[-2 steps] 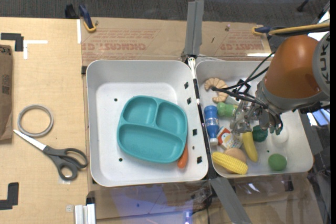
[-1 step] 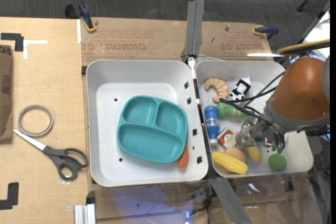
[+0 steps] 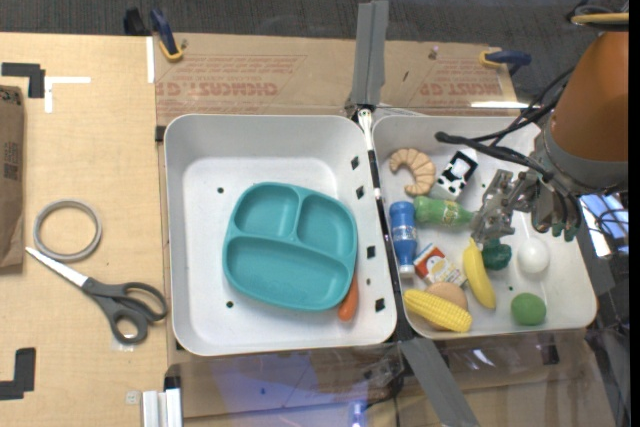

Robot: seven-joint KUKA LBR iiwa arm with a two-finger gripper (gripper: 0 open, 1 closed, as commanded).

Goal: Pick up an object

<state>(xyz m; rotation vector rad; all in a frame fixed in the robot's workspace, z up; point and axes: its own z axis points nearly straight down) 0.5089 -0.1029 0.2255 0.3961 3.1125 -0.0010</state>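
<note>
Left bin (image 3: pixel 190 215) with teal plate (image 3: pixel 290 248), carrot (image 3: pixel 348 301), right bin (image 3: pixel 578 300) with toy foods

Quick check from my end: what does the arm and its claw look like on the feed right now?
The arm enters from the right as a rounded orange band over a grey wrist section. Black cables loop around it, and one runs left over the right bin. The claw is grey bare metal, with thin fingers and visible linkages.

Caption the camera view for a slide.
Gripper poised over toy food in the right bin; teal divided plate in the left bin.
</note>
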